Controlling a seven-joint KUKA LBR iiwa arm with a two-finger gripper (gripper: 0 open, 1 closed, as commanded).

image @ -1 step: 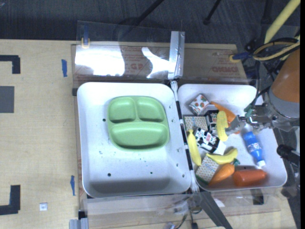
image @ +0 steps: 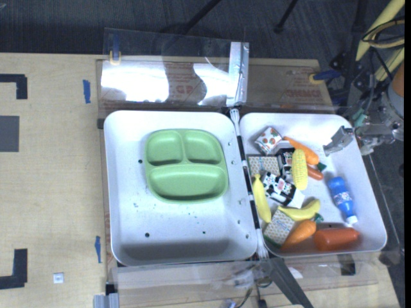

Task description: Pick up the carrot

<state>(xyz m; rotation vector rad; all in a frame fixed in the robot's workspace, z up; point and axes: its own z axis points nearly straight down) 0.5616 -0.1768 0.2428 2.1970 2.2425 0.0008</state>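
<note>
The carrot [image: 299,231], orange and tapered with a dark green top, lies near the front edge of the right bin [image: 369,197], between a checkered packet and a red sausage [image: 334,237]. A second orange, carrot-like piece [image: 304,151] lies further back beside the corn cob [image: 299,167]. My gripper [image: 340,138] hangs over the bin's back right corner, well behind the front carrot and just right of the orange piece. It touches nothing that I can see.
The right bin also holds two bananas [image: 261,199], a blue bottle [image: 341,199], small printed boxes [image: 268,138] and packets. A green divided plate [image: 186,164] sits in the left bin [image: 122,191]. A clear plastic wall [image: 173,76] stands behind the left bin.
</note>
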